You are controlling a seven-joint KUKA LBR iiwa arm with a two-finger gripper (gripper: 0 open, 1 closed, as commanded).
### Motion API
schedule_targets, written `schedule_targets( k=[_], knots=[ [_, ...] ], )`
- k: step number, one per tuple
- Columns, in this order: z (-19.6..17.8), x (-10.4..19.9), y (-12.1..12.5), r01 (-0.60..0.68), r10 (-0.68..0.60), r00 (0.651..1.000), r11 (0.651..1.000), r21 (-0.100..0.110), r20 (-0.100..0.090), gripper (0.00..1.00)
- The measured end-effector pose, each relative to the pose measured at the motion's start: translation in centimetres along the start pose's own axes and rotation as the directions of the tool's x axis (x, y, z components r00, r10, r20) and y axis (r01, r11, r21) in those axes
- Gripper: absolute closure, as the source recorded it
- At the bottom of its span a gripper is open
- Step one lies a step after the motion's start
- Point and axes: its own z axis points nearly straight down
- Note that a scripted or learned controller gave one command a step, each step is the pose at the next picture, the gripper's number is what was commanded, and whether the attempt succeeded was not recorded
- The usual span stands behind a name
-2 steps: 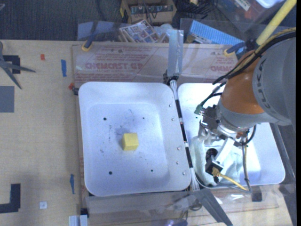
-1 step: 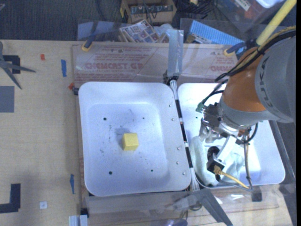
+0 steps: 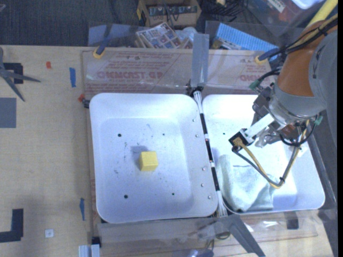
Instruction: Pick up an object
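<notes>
A small yellow cube (image 3: 148, 160) lies near the middle of the left bin (image 3: 107, 111). A crumpled white cloth (image 3: 244, 185) lies at the front left of the right bin (image 3: 311, 194). My gripper (image 3: 269, 137) hangs over the middle of the right bin, above and just behind the cloth, on the grey arm with its orange band (image 3: 297, 71). I see nothing held under it. The cube is far to its left, across the divider between the bins.
The two bins meet at a raised rim (image 3: 206, 143) running front to back. A clear plastic sheet (image 3: 144, 71) stands behind the bins. The wooden bench top (image 3: 43, 159) stretches to the left, with scissors (image 3: 13, 79) at its far left.
</notes>
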Motion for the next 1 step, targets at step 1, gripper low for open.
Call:
schedule_targets(
  k=[1],
  knots=[
    [-8.84, 2.87, 0.09, 0.143, -0.143, 0.99, 0.99, -0.001, -0.001, 1.0]
  ],
)
